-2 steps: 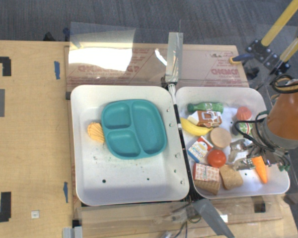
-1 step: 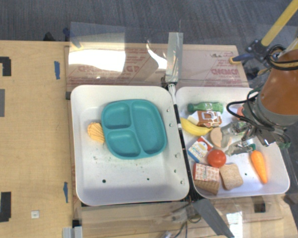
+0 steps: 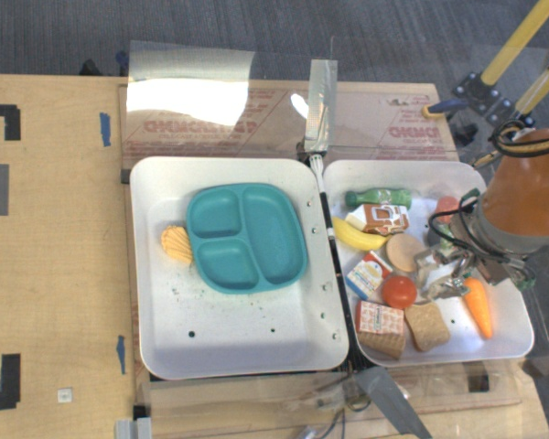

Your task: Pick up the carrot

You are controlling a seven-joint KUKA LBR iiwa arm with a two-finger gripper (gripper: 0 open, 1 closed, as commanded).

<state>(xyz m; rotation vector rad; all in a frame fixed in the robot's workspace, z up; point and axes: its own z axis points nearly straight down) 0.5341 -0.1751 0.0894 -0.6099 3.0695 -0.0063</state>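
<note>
The orange carrot lies on the floor of the right bin, near its right wall, pointing toward the front. My gripper hangs low over the bin just left of the carrot's upper end, between the carrot and a red tomato. The carrot lies beside the gripper rather than under it. The orange wrist band sits above and hides part of the bin's right side.
The right bin also holds a banana, a green bottle, a small carton, a tan round piece, a pink box and a brown bread piece. The left bin holds a teal divided plate and a yellow shell-shaped piece.
</note>
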